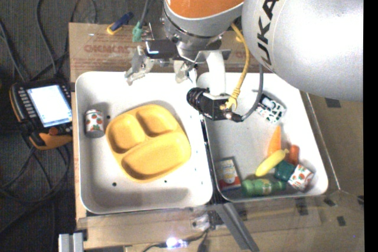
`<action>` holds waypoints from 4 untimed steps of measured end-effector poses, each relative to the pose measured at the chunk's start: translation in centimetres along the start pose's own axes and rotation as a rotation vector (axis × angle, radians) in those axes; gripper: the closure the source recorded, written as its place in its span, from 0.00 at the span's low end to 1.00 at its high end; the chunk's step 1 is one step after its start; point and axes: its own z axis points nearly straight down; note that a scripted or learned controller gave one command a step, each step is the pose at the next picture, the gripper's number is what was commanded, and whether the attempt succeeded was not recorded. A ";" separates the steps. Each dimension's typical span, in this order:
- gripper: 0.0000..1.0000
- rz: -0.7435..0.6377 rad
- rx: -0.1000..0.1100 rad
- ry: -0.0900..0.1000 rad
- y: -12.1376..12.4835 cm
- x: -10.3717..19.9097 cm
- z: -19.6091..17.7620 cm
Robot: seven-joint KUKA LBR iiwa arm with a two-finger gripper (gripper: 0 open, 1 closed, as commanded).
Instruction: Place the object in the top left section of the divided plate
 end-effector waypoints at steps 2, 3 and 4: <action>0.00 0.736 0.003 0.001 -4.7 3.1 -2.4; 0.00 1.100 0.000 0.000 -5.3 1.9 -2.4; 0.00 1.050 0.000 -0.001 -5.3 2.4 -2.4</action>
